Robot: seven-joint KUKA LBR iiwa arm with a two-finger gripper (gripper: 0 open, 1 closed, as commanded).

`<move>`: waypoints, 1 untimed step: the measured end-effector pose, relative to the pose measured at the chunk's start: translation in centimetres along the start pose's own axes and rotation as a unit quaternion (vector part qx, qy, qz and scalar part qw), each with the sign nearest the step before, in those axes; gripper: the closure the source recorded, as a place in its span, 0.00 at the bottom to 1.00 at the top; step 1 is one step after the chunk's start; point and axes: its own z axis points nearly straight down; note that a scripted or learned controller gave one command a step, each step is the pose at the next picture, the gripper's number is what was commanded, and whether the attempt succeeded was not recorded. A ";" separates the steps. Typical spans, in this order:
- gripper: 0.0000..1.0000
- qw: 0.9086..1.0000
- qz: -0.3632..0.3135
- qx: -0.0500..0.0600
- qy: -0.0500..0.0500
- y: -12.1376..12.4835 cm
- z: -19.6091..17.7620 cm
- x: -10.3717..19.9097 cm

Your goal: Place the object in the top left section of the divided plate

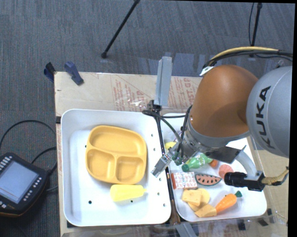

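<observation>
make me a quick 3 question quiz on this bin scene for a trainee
1. True or false: the yellow divided plate lies in the left bin.
2. Which lies nearest the plate in that bin? A) carrot B) pale yellow block C) watermelon slice
3. Fill in: the carrot lies in the ____ bin.

Key
1. True.
2. B: the pale yellow block lies just below the plate, while the watermelon slice sits in the right bin with the carrot.
3. Right.
</observation>
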 end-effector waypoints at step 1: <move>0.00 1.000 0.000 0.000 0.000 0.0 0.0 0.0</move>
